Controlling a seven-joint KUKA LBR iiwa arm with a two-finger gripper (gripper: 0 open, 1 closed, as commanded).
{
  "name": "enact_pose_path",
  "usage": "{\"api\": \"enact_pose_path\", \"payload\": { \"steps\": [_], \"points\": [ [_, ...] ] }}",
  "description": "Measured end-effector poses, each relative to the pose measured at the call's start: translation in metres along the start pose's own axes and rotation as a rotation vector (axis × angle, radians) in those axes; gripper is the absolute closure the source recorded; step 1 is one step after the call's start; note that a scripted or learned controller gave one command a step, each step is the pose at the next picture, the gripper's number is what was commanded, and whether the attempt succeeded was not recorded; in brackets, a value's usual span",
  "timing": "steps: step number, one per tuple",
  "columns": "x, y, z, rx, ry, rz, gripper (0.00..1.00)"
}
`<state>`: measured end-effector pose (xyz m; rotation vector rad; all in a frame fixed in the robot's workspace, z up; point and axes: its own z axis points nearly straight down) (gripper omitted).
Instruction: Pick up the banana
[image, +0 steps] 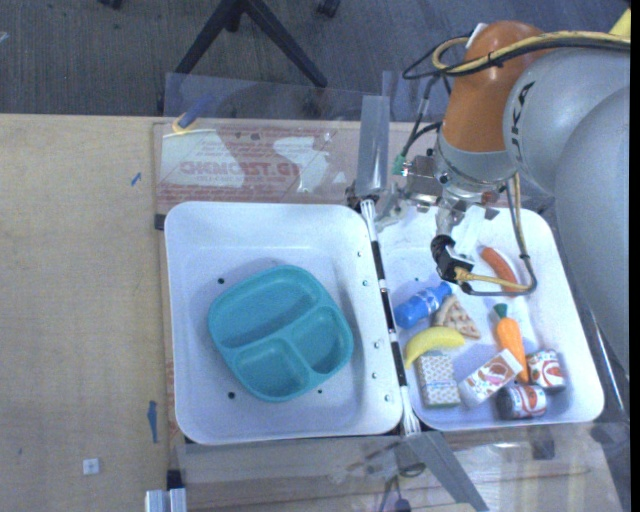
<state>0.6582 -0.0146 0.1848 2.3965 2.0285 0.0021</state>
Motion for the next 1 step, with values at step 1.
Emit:
{"api": "enact_pose_path", "payload": {
  "steps": [1],
  "points": [
    [0.0, 0.0, 0.0, 0.0, 0.0, 0.0, 0.0]
  ]
}}
